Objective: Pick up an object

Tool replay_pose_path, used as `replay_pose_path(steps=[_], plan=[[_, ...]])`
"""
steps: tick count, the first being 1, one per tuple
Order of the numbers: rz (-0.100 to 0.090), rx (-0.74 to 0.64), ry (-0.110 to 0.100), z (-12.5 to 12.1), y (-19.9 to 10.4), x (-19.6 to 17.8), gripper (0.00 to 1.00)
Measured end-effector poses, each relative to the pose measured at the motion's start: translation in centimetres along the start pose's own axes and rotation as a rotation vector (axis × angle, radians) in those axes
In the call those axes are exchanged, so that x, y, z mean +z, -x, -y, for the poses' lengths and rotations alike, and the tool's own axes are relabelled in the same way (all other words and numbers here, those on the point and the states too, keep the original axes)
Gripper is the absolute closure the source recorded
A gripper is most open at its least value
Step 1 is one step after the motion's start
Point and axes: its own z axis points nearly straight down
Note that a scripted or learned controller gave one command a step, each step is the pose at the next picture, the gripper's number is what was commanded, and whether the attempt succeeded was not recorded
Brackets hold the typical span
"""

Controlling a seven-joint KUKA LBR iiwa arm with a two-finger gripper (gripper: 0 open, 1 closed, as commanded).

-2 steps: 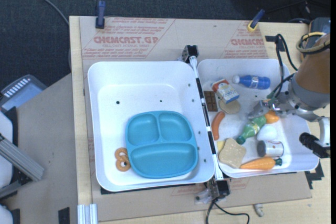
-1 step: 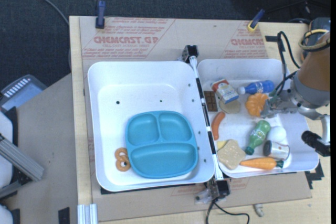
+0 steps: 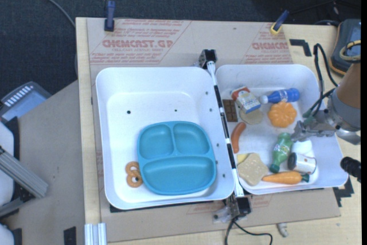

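Two bins [image 3: 114, 123] touch; my gripper [image 3: 307, 130] hangs over the crowded right one beside the green bottle [image 3: 281, 151], finger spread unclear.

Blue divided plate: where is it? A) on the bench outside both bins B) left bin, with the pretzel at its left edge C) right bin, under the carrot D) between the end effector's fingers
B: the blue divided plate lies flat in the left bin, with the pretzel against its left edge; the carrot lies in the right bin.
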Motion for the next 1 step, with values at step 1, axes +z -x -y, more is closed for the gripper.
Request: replay_pose_path(steps=[1], plan=[[0.0, 0.0, 0.0, 0.0, -0.01, 0.01, 0.0]])
